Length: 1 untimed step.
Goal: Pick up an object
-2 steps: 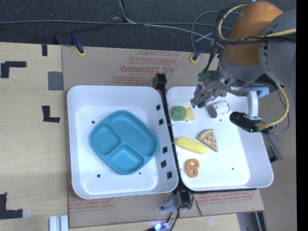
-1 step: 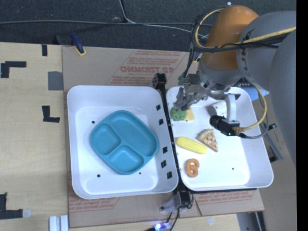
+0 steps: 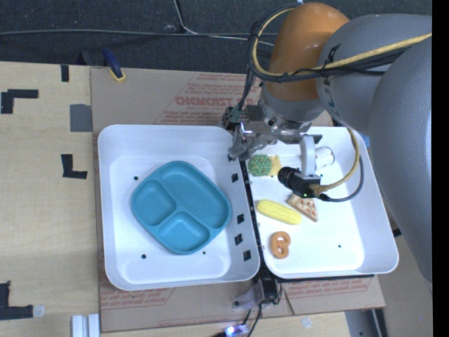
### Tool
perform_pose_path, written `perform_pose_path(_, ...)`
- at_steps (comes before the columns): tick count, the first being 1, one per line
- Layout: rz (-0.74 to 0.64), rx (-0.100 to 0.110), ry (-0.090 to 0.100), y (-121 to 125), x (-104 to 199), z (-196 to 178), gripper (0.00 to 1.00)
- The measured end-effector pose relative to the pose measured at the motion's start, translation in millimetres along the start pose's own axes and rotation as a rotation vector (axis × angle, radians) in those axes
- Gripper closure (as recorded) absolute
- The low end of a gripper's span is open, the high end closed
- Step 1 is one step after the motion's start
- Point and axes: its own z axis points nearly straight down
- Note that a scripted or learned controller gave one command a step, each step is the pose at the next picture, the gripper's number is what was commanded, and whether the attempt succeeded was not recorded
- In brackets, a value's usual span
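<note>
Where bins meet, bumpy green broccoli

Blue tray fills left bin (corn right).

blue tray in a white bin; right of it, green broccoli, yellow corn, orange pretzel.

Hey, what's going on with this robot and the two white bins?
A grey and orange robot arm reaches over the right bin, its end effector low near the green toy. Corn, a pretzel and a pizza slice lie nearby. The left bin holds a blue divided plate.
</note>
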Motion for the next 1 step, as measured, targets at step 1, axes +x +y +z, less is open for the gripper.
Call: perform_pose_path(1,0.001,0.003,-0.001,-2.9,49.6,17.8,1.0)
